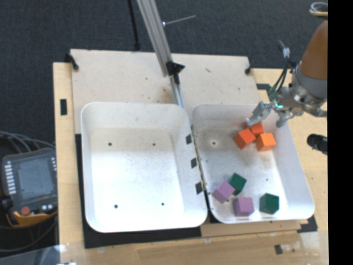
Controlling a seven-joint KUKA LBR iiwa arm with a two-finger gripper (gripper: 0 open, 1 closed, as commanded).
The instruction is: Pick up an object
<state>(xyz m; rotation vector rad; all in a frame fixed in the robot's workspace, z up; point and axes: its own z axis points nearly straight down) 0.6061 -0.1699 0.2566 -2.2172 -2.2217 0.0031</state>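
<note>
Three orange blocks cluster in the upper part of the right bin [287, 164]: one at the left [244, 138], a smaller one behind it [257, 129] and one at the right [266, 141]. My gripper [270, 117] hovers just beyond them at the bin's far right rim, open, with its grey fingers [258, 114] spread and nothing between them. The left finger ends close above the small orange block. Two green blocks [237, 182] [269, 202] and two purple blocks [223, 192] [243, 206] lie near the bin's front edge.
The left bin [88, 148] stands beside the right one, with a narrow divider between them. A slanted aluminium post [157, 32] rises behind the bins. A teach pendant [30, 181] lies off the bench at the left.
</note>
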